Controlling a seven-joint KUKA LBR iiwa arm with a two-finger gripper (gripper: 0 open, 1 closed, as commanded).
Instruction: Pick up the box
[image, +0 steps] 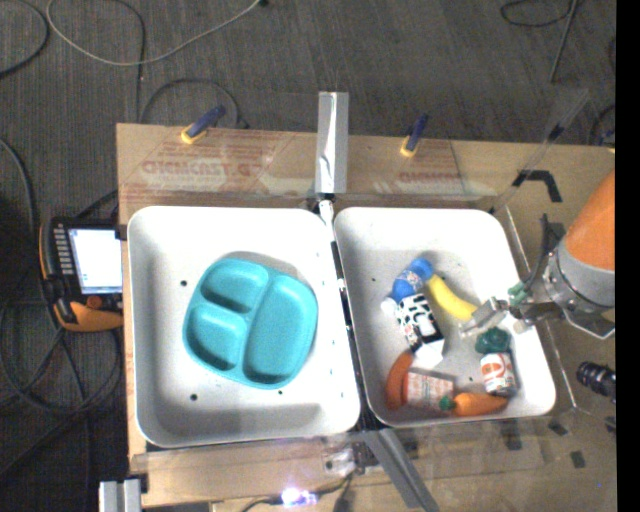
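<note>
the box (432, 386) is seen lying flat near the front wall of the right bin (470, 222), at the low edge of the pile of items. it is a small, flat carton with a pale, whitish face, reddish print along it and a dark patch toward one end; the lettering is too small to be read. it is tilted slightly, with a red-orange rounded item (399, 377) touching its left end and a carrot (478, 404) lying just beside its lower right corner.

above it a black-and-white patterned carton (418, 320) is seen, with a bottle with a blue cap (411, 277) and a banana (451, 299) beyond. a small can with a red label (497, 373) stands to the box's right.

the end effector (490, 318) is held over the right bin, near the banana and above the can, apart from the box. whether its fingers are apart or together cannot be told.

a teal divided tray (251, 319) is seen in the left bin (160, 400) on the counter (150, 150).
</note>
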